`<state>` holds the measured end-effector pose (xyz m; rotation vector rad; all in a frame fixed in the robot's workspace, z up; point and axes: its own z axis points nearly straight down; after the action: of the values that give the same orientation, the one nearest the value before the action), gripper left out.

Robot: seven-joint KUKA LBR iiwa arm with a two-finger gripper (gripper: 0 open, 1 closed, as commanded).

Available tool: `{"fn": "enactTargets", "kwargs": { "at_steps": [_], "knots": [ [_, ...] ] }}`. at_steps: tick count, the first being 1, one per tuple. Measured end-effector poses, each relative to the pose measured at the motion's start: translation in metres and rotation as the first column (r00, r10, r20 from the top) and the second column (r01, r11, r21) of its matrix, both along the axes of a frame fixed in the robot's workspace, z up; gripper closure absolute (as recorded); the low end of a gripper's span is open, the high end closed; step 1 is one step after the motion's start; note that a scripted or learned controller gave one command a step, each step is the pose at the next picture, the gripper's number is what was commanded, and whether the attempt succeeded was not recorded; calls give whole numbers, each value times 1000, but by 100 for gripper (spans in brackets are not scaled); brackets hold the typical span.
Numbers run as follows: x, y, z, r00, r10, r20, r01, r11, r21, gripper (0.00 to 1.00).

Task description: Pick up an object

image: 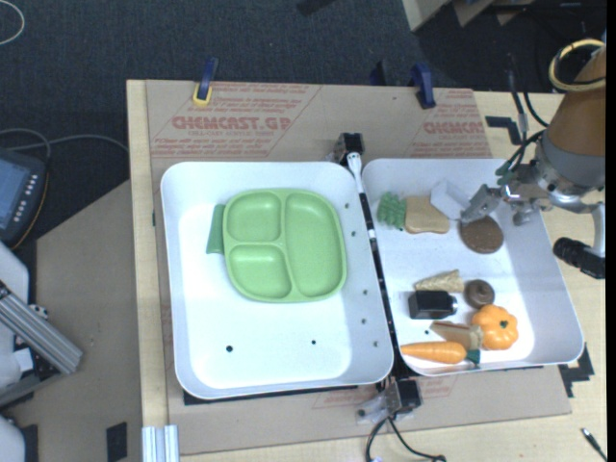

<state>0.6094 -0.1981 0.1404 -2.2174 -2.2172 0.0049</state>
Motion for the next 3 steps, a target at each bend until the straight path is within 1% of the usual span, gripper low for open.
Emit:
{"fn": "enactTargets", "kwargs": {
  "at_steps": [1,2,3],
  "knots": [
    [0,1,-53,1000,0,2,0,1000,-1,0],
    [2,0,-38,1000,0,11,0,1000,-4,100],
    [-5,-6,18,1000,-1,13,1,1000,-5,100]
  ]
}}
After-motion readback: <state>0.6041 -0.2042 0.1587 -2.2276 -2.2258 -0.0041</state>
